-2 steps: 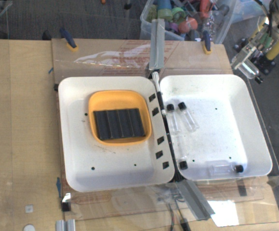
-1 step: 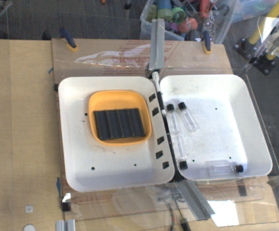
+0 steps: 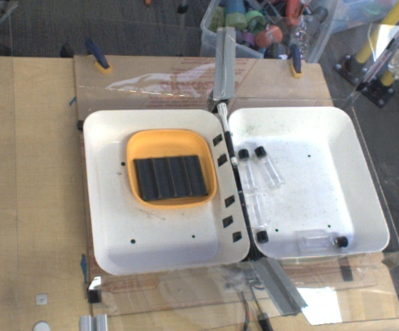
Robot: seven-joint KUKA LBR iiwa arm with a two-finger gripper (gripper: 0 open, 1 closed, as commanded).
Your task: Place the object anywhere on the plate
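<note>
The left bin (image 3: 103, 185) holds the orange plate (image 3: 168, 138), set a little toward the bin's far side. A black ribbed block (image 3: 170, 178) lies flat on the plate, inside its rim and nearer its front edge. If that block is the object meant, the placing looks done, and the careful finish is a straight lift away, so nothing drags the block over the low rim.

The plate has bare white floor on its left and front. Its right rim sits near the shared wall, where a row of small black tabs (image 3: 228, 200) runs along the seam between the bins. That side is the tight one. An approach from the right has to clear this raised seam before it comes down.

In the right bin (image 3: 323, 178) several clear vials with black caps lie flat. Two (image 3: 268, 169) are near the seam at the far end, and another (image 3: 257, 216) lies close along it. A fourth (image 3: 318, 241) lies by the front wall. If one of these is to go on the plate, the one by the front wall looks hardest, with little room on its wall side. The middle and right of this bin are open floor. The free strip of plate beyond the block is the likeliest landing spot.
</note>
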